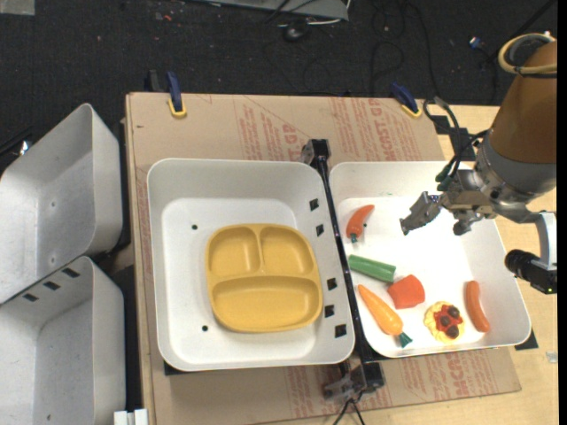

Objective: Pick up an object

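The right bin holds several toy foods: a small red-orange pepper, a green cucumber, a red wedge, a carrot, a yellow pizza piece and a sausage. My gripper hangs over the upper middle of this bin, right of the pepper and above the red wedge. Its two dark fingers stand apart, open, with nothing between them.
The left bin carries a yellow divided plate. A black divider runs between the bins. Two spare white bins lean at the far left, off the cardboard-covered bench.
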You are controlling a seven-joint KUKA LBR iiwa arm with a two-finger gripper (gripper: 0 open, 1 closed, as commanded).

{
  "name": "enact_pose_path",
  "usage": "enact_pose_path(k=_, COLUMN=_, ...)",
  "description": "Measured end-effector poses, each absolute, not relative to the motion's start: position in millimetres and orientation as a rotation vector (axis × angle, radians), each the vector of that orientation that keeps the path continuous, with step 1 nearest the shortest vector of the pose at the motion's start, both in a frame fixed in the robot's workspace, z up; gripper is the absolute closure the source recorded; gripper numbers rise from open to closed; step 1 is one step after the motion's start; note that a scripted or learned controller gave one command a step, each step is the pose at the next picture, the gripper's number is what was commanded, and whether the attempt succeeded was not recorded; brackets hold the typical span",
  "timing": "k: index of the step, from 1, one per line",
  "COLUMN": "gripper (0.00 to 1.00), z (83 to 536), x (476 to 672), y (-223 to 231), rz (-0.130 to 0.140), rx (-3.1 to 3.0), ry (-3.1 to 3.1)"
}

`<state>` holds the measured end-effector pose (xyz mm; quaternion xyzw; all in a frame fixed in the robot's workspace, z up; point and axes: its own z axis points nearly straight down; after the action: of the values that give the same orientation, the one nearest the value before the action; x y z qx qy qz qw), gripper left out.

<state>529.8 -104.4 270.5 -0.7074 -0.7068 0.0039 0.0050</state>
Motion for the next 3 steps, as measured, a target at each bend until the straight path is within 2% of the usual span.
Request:
enact_pose_path(k=1, gripper=0.0, z=276, x=531.7, y=-104, rz=0.001, rx=-2.22, ry=-2.223)
enact_pose_path(k=3, gripper=0.0, z=162, x=529.9, y=-109, rz=0.006, rx=-2.221, ry=-2.216)
